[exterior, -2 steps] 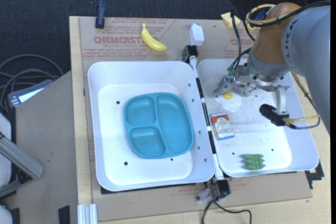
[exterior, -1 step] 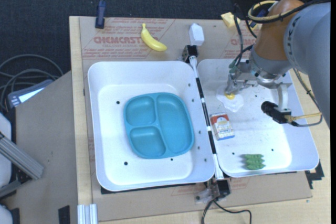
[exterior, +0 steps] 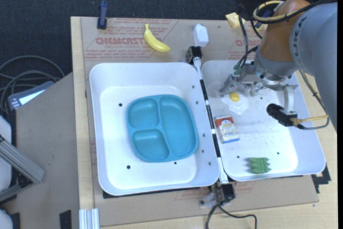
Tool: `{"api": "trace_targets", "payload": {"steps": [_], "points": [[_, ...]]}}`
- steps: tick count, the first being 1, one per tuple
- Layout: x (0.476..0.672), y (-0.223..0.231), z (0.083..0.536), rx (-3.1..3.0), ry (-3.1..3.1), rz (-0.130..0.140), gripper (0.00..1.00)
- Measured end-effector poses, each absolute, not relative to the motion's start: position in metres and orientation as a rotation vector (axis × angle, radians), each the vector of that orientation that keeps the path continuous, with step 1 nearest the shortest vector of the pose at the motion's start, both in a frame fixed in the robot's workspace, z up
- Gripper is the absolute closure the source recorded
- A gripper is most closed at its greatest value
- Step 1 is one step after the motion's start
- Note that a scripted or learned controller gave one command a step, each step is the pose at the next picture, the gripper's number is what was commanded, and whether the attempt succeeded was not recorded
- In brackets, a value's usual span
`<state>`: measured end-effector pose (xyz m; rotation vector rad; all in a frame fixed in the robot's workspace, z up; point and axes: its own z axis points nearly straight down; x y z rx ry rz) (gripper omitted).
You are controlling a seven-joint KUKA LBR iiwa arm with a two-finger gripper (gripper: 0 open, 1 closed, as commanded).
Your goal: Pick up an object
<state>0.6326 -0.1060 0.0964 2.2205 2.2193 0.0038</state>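
Banana (exterior: 156,41) on cardboard (exterior: 123,43), behind left bin (exterior: 107,131).

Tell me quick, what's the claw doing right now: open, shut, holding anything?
Claw: low in the right bin over a small yellow-and-white item; cannot be told whether it grips anything.

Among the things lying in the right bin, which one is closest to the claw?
The fried egg toy, white with a yellow yolk, lies just under the claw. The small carton and green piece lie farther toward the bin's near edge.

a robot lab — white bins (exterior: 107,83) on a cardboard-topped bench (exterior: 123,40), loose cables (exterior: 21,69) on dark carpet.
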Motion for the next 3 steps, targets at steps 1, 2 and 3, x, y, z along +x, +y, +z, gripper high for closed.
{"api": "trace_targets", "payload": {"steps": [1,2,3], "points": [[0.633,-0.106,0.107,2.219,2.218,0.006,1.0],[0.633,-0.106,0.106,2.22,2.218,0.005,0.0],[0.634,-0.096,0.084,2.222,2.224,-0.001,0.0]]}}
